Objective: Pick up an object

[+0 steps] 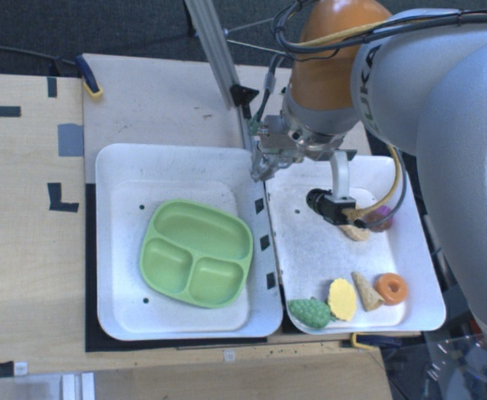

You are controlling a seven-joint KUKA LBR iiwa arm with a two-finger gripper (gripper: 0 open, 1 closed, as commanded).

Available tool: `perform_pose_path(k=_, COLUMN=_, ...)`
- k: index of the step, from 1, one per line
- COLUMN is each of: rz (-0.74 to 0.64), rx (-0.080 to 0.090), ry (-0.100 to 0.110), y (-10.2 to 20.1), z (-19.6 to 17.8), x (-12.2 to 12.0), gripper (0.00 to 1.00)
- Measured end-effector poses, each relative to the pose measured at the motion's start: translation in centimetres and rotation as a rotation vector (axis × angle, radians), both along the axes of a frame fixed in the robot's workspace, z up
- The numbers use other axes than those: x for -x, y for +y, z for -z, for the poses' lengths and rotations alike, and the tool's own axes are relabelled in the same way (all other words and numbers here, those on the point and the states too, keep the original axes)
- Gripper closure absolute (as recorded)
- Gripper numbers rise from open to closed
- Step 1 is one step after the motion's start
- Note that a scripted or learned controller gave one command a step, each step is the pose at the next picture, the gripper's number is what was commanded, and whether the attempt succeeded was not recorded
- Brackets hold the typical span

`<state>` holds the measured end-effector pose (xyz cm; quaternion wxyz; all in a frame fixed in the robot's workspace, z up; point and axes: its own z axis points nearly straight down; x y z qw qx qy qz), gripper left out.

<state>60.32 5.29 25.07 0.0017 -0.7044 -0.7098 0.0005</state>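
Above the right bin's (pixel 310 257) inner rim, the pincer (pixel 261 167) hangs, its grip impossible to tell; an orange ring (pixel 391 289) lies in the bin's near corner, a purple thing (pixel 383 217) half hidden.

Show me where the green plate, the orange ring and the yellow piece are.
green plate (pixel 200 233), camera view, its large compartment
orange ring (pixel 381 291), camera view, its left side
yellow piece (pixel 341 299), camera view, its middle

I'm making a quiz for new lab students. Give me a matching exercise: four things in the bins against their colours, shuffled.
Things:
1. divided plate
2. ring
3. bumpy lump
4. flat oval piece

Colours:
A. yellow
B. light green
C. orange
D. dark green

Pairs: 1-B, 2-C, 3-D, 4-A
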Motion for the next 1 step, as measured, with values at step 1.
perform_pose_path(k=1, rz=0.001, rx=0.001, ry=0.000, y=4.68, z=0.57, x=0.67, gripper=1.00)
